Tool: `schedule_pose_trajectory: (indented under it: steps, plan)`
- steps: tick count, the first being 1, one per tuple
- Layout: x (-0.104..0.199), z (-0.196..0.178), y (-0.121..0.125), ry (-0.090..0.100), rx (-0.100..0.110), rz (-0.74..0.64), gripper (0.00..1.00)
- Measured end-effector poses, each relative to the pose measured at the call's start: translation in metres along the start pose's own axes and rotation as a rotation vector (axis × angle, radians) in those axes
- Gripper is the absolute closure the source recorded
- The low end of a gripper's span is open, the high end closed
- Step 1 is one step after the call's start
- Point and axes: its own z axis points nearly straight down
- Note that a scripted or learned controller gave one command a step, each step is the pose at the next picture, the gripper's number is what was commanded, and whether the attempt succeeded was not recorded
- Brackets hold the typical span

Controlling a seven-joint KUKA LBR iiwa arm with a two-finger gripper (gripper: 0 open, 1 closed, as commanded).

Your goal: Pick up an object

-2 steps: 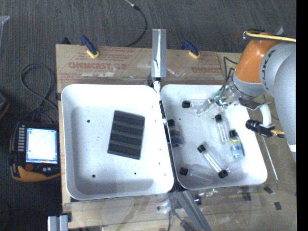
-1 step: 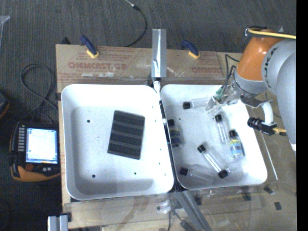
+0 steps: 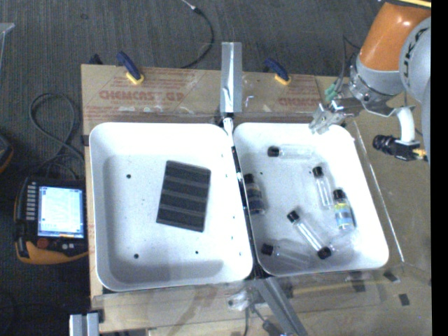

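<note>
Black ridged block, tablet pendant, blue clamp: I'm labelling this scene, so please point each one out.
Black ridged block (image 3: 183,195): camera view, centre of its top face.
Tablet pendant (image 3: 60,211): camera view, middle of its lit screen.
Blue clamp (image 3: 129,66): camera view, on its handle.

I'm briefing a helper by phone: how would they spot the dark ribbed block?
Find the left white bin. The dark ribbed block lies flat near its middle, slightly tilted. It is flat, rectangular and black, unlike the clear black-capped vials in the right bin.

A handheld pendant (image 3: 52,219) with a lit screen is seen beyond the surface's left edge. Two blue clamps (image 3: 129,66) are fixed along the surface's far edge.
</note>
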Motion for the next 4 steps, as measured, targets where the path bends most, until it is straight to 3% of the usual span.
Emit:
schedule_pose_trajectory:
  steps: [1,2,3,4]
  plan:
    - [0.000,0.001,0.000,0.000,0.001,0.001,0.00]
    - [-0.044,0.120,-0.025,0.003,-0.004,-0.038,0.00]
    - [-0.044,0.110,-0.025,0.002,-0.002,-0.039,1.00]
    - [-0.044,0.110,-0.024,0.002,-0.002,-0.039,0.00]
